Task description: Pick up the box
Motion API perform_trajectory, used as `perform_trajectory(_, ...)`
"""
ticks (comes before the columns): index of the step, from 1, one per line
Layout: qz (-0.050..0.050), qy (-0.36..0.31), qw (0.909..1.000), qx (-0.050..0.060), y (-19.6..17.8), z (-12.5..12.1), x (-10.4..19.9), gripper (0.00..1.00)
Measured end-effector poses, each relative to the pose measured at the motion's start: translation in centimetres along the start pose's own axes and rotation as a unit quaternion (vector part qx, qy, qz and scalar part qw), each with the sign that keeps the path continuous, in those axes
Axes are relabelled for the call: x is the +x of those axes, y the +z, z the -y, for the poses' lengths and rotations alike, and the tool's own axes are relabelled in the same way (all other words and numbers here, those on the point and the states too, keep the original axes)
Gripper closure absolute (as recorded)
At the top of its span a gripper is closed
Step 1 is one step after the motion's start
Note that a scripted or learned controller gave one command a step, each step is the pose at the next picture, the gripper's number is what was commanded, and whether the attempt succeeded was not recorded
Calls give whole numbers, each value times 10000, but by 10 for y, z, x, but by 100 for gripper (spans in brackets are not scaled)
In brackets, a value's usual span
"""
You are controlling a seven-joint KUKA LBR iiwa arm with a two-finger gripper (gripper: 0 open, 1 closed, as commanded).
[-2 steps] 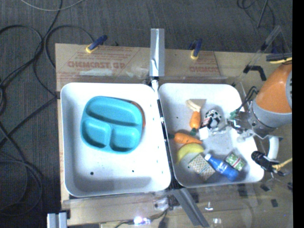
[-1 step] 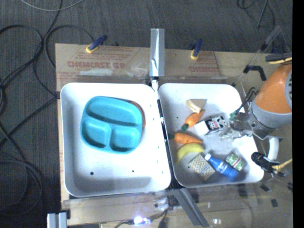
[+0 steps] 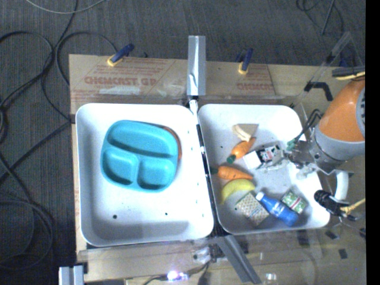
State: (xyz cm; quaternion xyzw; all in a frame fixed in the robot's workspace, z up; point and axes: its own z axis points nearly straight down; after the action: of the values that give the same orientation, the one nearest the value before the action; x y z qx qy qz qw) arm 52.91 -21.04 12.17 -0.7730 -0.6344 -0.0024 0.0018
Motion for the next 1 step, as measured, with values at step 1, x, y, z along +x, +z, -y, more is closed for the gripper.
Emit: perform_trajectory(1,14,191,9998,14,-1,-75,14,0)
